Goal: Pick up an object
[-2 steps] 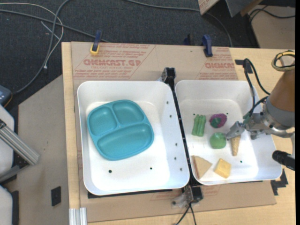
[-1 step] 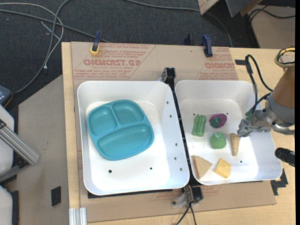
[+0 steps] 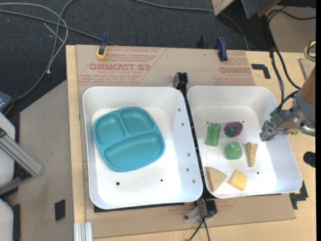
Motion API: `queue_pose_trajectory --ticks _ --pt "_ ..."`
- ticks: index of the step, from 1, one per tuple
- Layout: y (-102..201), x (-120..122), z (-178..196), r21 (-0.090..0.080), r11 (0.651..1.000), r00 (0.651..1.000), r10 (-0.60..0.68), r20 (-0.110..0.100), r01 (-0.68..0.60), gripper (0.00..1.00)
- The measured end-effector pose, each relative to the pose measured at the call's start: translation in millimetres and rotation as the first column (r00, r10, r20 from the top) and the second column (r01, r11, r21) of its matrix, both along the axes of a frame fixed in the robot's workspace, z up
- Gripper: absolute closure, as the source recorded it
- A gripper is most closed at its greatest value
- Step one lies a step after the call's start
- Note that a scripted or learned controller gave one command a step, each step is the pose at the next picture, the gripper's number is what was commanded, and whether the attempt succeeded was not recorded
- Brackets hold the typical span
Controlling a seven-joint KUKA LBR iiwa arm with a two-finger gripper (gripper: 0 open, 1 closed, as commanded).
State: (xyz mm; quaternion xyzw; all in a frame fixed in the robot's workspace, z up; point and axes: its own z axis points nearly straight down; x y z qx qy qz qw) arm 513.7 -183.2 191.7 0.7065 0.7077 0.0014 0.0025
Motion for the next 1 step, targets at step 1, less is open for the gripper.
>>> queue_pose_trajectory --ticks 1 --pt "-0.3 1.5 46.1 -0.001 1.000 1.000 0.000 0.001 0.000 1.00"
